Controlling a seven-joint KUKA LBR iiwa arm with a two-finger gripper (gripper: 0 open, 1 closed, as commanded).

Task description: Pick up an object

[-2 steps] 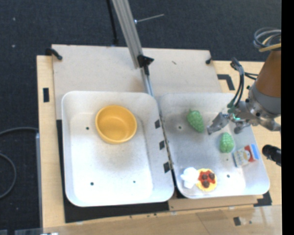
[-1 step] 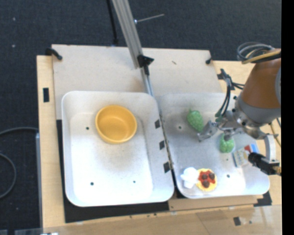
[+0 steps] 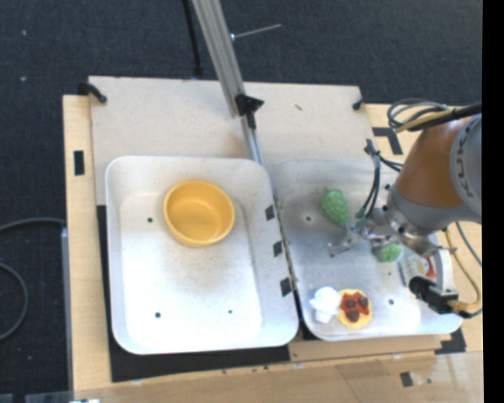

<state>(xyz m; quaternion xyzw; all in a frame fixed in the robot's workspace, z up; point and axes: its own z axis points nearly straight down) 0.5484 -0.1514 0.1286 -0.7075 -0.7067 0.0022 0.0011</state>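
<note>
The pale surface [image 3: 319, 120] carries two shallow white bins side by side. The left bin [image 3: 143, 309] holds a yellow bowl [image 3: 199, 212], upright, toward its far half and well apart from everything else. The right bin [image 3: 307, 191] holds the rest of the things: a green knobbly object [image 3: 335, 204] lies in its middle-far part, a small white object [image 3: 324, 303] sits near the front edge, and a flat yellow piece with red and dark bits [image 3: 354, 307] lies just beside it on the right, the two touching or nearly so. The arm [image 3: 433, 179] reaches in over the right bin from the right, its orange band above the wrist, and the gripper [image 3: 363, 236] hangs low over the bin floor, just in front of and to the right of the green knobbly object. A thin grey part sticks out from it to the left, toward the middle of the bin. A second small green object [image 3: 389, 252] shows right beside the gripper on its near side, partly hidden by the wrist; whether it is touched cannot be told. Whether the fingers are spread or closed cannot be told either. Dark cables [image 3: 375, 179] run down beside the wrist, and a slanted metal post [image 3: 223, 49] rises behind the bins.
</note>
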